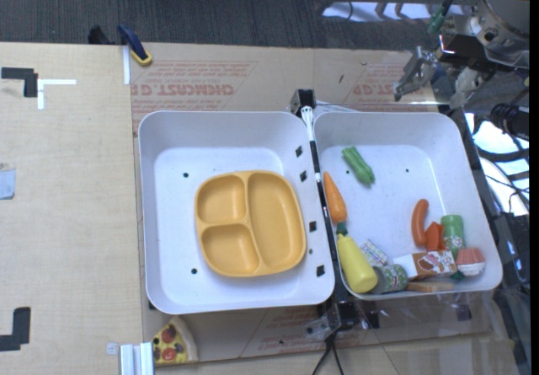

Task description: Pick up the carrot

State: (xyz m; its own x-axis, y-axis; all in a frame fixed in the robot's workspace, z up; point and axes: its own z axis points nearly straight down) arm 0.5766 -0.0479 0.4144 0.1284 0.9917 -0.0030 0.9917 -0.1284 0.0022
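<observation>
Carrot (335, 199) lies in the right bin (438, 125), tight against that bin's left wall, its orange body pointing far and its green stem end near, close to a yellow squeeze bottle (355, 265). It looks like a toy of moulded plastic: probably light, stiff and smooth, so it could slip or roll under a loose pinch. The best hold is likely across the thick middle of the orange body, though the wall beside it leaves little room for a finger on that side.

In the camera view the right bin also holds a green pickle-like toy (359, 165) toward the far middle, an orange sausage-like piece (418, 221), a small green can (452, 230), and a crowded heap of food packets (436, 264) in the near right corner. The left bin (160, 222) carries a yellow divided tray (250, 222) with three bare compartments.

The gripper (429, 66) hovers beyond the far right corner of the right bin, well apart from the carrot; its state cannot be told from this angle, and nothing is seen in it.
</observation>
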